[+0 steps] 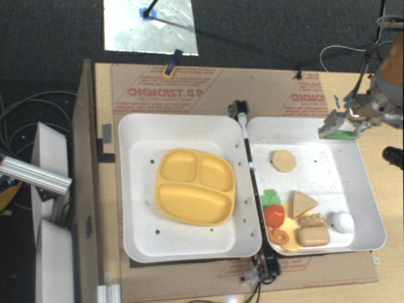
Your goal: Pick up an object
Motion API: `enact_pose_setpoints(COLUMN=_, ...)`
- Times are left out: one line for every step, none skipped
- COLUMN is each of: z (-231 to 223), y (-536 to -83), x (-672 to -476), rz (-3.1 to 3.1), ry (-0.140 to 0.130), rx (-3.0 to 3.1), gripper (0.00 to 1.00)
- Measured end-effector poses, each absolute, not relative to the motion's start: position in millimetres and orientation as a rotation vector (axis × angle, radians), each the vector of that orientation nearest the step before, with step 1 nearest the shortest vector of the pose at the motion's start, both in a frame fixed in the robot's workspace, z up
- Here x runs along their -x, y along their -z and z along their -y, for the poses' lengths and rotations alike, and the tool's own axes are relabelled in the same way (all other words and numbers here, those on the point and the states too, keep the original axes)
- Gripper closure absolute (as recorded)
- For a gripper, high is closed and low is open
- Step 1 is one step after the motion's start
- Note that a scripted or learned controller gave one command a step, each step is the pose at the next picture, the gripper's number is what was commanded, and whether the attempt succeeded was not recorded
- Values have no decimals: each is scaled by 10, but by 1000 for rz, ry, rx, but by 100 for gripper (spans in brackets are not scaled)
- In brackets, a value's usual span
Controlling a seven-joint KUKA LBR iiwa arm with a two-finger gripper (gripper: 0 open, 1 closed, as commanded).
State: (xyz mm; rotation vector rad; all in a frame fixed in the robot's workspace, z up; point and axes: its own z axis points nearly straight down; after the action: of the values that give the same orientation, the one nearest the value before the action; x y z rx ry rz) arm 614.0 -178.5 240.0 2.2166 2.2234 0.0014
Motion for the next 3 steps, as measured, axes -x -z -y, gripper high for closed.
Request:
enact_pose_setpoints(z=1011, y=-1469, x=-6119, rz=-2238, ry=2, rx=-2215, gripper=0)
enact_pose_setpoints(z=1134, y=-813, x=-5544, rz=-2223, ry=3, rx=-2226, gripper=0)
enact_pose_setpoints(z=1129, y=-949, x=-5582, rz=-2222, ry=-3, rx=-2218, gripper=100)
